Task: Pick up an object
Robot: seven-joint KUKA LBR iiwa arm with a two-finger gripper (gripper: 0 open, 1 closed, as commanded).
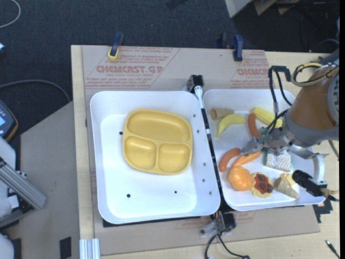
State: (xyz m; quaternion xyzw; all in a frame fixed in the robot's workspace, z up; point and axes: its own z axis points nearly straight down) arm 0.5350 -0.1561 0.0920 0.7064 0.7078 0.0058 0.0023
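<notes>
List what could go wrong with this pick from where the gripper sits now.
1. The gripper sits low among crowded toy food: a carrot, a sausage and an orange fruit lie packed together, so it may nudge or catch a neighbor instead of one item.
2. The pile lies near the right bin's left wall, leaving little room on that side.
3. The arm overhangs the items, hiding some from the camera.

left bin (108, 161): holds yellow divided tray (158, 141)
clamps: yellow clamp (114, 48), blue clamp (237, 46) on bench's far edge
floor: dark carpet (54, 26)
</notes>
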